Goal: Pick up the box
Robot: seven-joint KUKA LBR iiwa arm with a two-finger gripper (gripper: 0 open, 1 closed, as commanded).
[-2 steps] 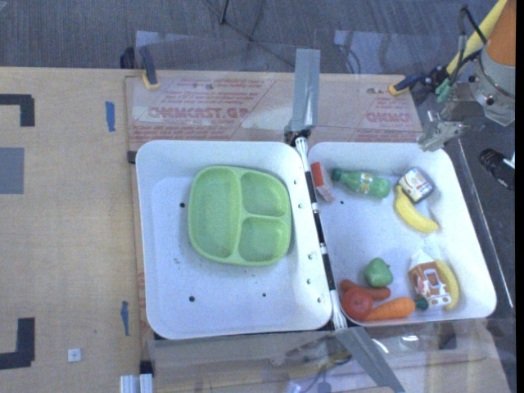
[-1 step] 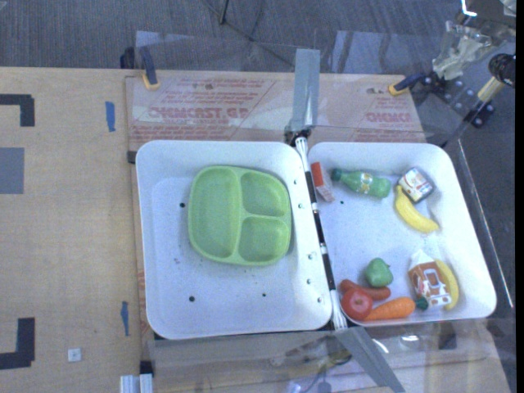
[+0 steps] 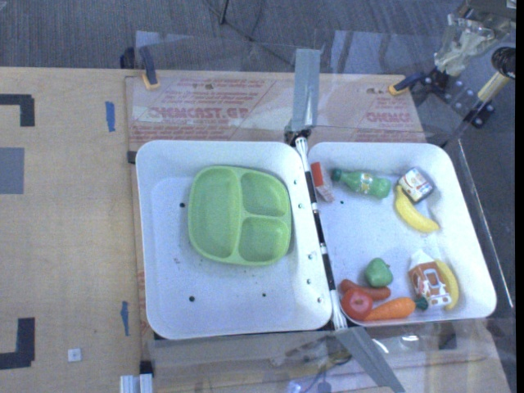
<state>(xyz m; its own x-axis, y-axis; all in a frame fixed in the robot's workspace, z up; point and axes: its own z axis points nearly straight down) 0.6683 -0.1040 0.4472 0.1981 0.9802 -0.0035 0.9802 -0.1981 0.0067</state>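
The box (image 3: 426, 282) is a small white and orange carton lying in the front right corner of the right bin (image 3: 458, 166). A yellow banana (image 3: 449, 278) lies against its right side and a carrot (image 3: 394, 309) against its front left. My gripper (image 3: 460, 49) hangs at the top right, beyond the back right corner of the right bin and far from the box. It looks pale and blurred there, with nothing seen in it.
The right bin also holds a green bottle (image 3: 361, 183), a small brown and white packet (image 3: 417, 184), a second banana (image 3: 414, 214), a green pepper (image 3: 377, 273), a red tomato (image 3: 358, 303) and a red packet (image 3: 321, 185). A green divided plate (image 3: 240, 215) lies in the left bin (image 3: 155, 244).
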